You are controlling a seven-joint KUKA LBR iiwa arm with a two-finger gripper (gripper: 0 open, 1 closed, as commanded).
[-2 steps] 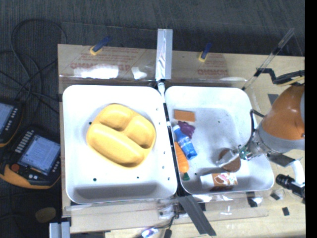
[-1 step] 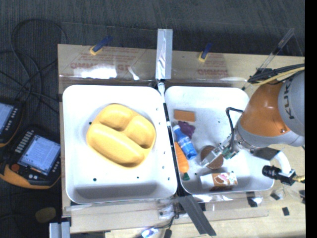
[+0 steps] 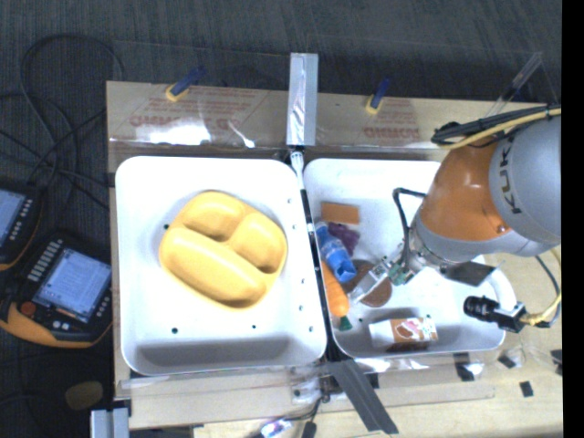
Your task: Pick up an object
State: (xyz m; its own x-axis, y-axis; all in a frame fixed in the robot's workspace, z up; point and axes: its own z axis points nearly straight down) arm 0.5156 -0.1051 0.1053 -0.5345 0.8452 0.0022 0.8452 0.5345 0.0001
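My gripper (image 3: 372,286) is low in the right bin (image 3: 474,340), reaching in from the right under the orange-banded wrist. It sits right over a dark brown round thing (image 3: 380,293), partly hiding it. Just left of it lie a blue bottle (image 3: 336,255), a purple item (image 3: 343,234) and an orange carrot-like piece (image 3: 336,294) along the bin's left wall. An orange-brown block (image 3: 339,213) lies farther back. A small white and brown carton (image 3: 405,330) lies near the front wall.
The left bin (image 3: 137,336) holds one big yellow lumpy loaf-shaped thing (image 3: 223,247). A metal divider (image 3: 302,99) runs between the bins at the back. Cables and handheld controllers (image 3: 59,286) lie off the bench to the left.
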